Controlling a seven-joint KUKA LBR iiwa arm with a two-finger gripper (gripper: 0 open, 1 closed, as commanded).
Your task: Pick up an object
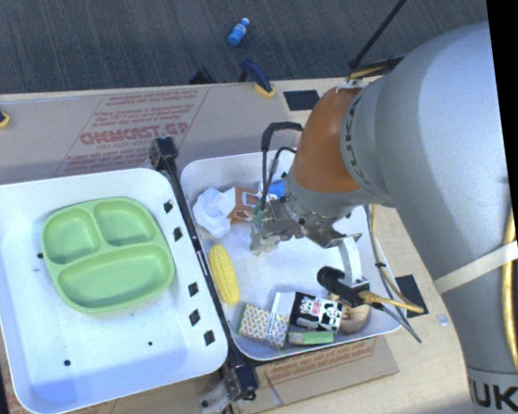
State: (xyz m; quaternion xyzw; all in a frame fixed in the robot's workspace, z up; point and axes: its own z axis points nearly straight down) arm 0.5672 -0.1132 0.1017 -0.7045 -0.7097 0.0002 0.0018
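Note:
My gripper [265, 238] reaches down into the right bin [235, 168], near its upper middle. It hangs just right of a crumpled white cloth [212, 209] and a small brown and orange item [243, 211]. A blue object [278, 189] peeks out behind the wrist. A yellow corn cob [223, 272] lies along the bin's left wall, below and left of the gripper. Along the bin's front wall lie a patterned box [261, 324], a black and white box [317, 313] and a green stick [309, 338]. Nothing shows between the gripper's tips.
The left bin [13, 281] holds a green divided plate [106, 254]. A black divider with clips [189, 248] runs between the bins. The big grey arm [423, 161] covers the right bin's right side. A blue bottle [237, 32] lies on the floor beyond the bench.

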